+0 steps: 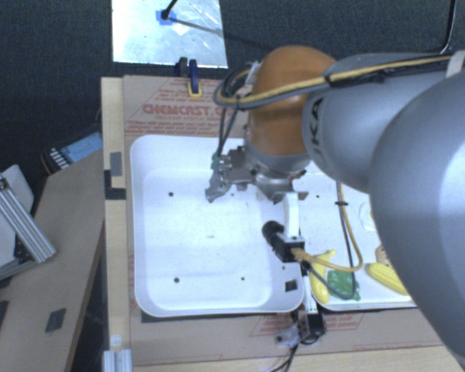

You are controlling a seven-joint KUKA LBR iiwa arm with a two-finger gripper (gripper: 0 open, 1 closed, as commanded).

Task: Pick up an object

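My gripper (215, 186) hangs over the upper middle of the left white bin (143, 231), and nothing shows beneath it but the bin's bare floor. The grey arm with its orange band (283, 91) reaches in from the right and hides most of the right bin (372, 304). In the part of the right bin that shows lie a yellow banana-like object (321, 284), a green object (342, 284) beside it, and another yellow object (389, 275) further right.
Both bins rest on a cardboard sheet (170, 111) held by a yellow and black clamp (191, 76) at its far edge. A black fitting with yellow cables (283, 242) hangs from the arm at the seam between the bins. An aluminium rail (12, 208) lies off to the left.
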